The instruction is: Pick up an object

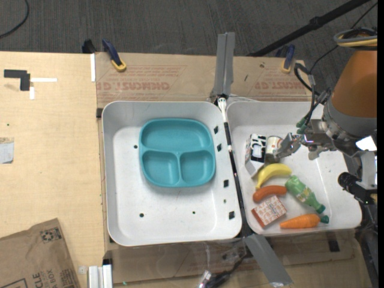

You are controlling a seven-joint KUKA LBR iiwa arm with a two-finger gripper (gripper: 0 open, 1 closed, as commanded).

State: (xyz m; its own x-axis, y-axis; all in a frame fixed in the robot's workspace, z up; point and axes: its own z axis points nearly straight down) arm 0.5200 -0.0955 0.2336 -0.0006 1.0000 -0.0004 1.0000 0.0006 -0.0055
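Jaws' opening impossible to tell, gripper (290, 144) just beside small can (273, 145), above banana (273, 173)

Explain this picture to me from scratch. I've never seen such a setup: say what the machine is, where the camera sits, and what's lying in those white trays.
One camera looks down at a slant from above the bench. The grey and orange robot arm reaches in from the right; its gripper is low over the right bin, near a small can. I cannot tell whether it holds anything. That bin also has a banana, a green bottle, a carrot, an orange sausage-like piece and a small red box. The left bin holds a teal divided plate.
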